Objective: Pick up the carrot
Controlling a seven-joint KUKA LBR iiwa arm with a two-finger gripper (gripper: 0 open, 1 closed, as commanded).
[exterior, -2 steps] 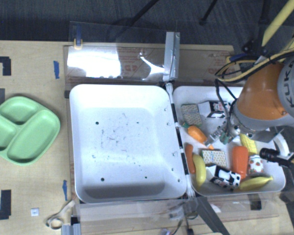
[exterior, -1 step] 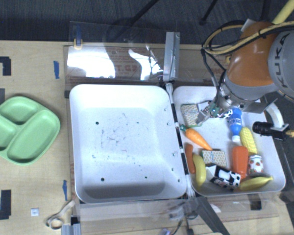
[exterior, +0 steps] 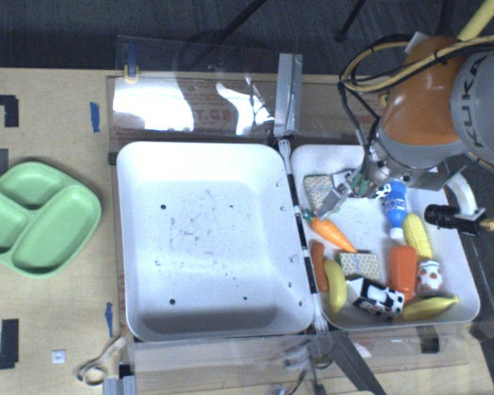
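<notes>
Carrot [exterior: 333,233] lies in the right bin [exterior: 469,290], toward that bin's left wall, about mid-depth. Its long axis runs on a diagonal: the blunt, leafy end points far-left near the divider between the 2 bins, and the taper points near-right toward a small patterned packet [exterior: 359,263]. 1 arm reaches in from the right, and its gripper [exterior: 343,194] hangs over the far part of the same bin, just beside a speckled sponge-like block [exterior: 317,189]. From the gripper the carrot lies toward the near side and very slightly left, close but apart, with nothing between them. The jaws look partly spread with nothing between them, though glare and clutter leave the exact opening hard to read. Judgement: the next move needs a short shift toward the near side, then a descent with the fingers set across the diagonal axis. A yellow banana [exterior: 335,286] and an orange item against the left wall crowd the near side.
</notes>
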